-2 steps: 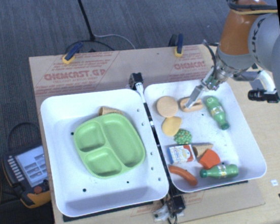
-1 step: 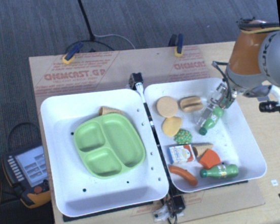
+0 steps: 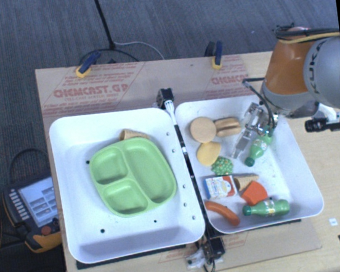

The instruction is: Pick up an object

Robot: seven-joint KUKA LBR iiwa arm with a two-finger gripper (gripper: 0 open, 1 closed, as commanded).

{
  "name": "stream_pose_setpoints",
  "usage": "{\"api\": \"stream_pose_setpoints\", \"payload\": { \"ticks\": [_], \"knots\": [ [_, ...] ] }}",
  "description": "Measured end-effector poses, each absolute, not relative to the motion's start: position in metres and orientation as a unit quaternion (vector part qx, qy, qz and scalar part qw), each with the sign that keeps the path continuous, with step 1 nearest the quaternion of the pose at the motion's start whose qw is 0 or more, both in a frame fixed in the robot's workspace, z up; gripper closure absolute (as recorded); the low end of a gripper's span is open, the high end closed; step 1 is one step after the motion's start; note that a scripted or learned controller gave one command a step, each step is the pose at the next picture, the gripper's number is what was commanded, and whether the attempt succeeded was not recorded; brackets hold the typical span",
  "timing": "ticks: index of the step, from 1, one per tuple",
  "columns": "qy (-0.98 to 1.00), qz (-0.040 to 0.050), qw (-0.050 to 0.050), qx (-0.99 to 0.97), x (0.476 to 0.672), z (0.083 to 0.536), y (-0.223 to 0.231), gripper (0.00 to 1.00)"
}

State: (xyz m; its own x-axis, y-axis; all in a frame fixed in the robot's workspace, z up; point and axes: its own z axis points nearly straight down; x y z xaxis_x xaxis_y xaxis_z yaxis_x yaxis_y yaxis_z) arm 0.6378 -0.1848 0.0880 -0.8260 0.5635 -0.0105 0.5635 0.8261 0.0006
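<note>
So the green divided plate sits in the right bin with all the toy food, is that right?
Not quite. The camera view shows the plate in the left bin; the toy food is in the right bin.

The arm (image 3: 302,74) reaches in from the right over the right bin (image 3: 298,165); its gripper (image 3: 248,137) hangs low in the far part of this bin, just beside a small green bottle (image 3: 256,150); two round buns (image 3: 204,129) lie to its left; a second green bottle (image 3: 266,209) lies near the front wall; the left bin (image 3: 72,195) holds a green divided plate (image 3: 133,175).
</note>
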Motion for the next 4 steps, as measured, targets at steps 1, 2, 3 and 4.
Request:
{"api": "stream_pose_setpoints", "payload": {
  "ticks": [1,2,3,4],
  "knots": [
    [0.955,0.0,0.01,0.295,0.64,0.1,-0.184,1.0],
    [0.981,-0.0003,0.007,0.196,0.596,0.09,-0.216,1.0],
    [0.945,0.0002,0.001,0.328,0.585,0.155,-0.159,1.0],
    [0.935,0.0006,0.001,0.355,0.545,0.22,-0.102,1.0]
  ]
}}
